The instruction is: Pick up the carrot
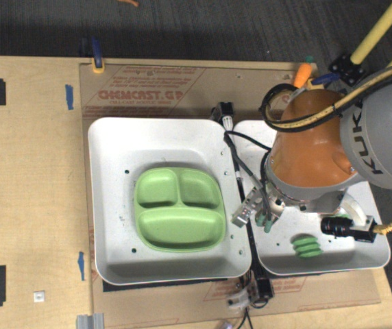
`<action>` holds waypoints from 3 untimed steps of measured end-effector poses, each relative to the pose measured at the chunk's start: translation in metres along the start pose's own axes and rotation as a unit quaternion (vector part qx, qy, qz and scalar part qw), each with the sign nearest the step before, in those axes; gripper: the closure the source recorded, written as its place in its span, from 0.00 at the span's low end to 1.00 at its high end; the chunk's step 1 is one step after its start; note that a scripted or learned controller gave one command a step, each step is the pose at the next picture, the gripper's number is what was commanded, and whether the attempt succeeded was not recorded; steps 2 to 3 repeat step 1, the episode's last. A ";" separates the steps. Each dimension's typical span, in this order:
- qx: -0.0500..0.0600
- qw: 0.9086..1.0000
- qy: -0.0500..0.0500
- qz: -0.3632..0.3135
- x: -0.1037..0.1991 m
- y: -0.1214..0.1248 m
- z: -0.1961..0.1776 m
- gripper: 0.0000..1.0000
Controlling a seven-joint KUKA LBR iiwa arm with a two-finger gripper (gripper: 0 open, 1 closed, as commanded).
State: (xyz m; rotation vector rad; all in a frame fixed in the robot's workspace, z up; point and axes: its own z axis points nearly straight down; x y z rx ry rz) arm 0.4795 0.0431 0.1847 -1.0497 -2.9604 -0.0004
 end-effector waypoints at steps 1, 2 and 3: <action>0.000 0.999 0.000 -0.034 -0.001 -0.001 0.000 1.00; 0.000 0.999 0.000 -0.034 -0.001 -0.001 0.000 1.00; 0.000 0.999 0.000 -0.034 -0.001 -0.001 0.000 1.00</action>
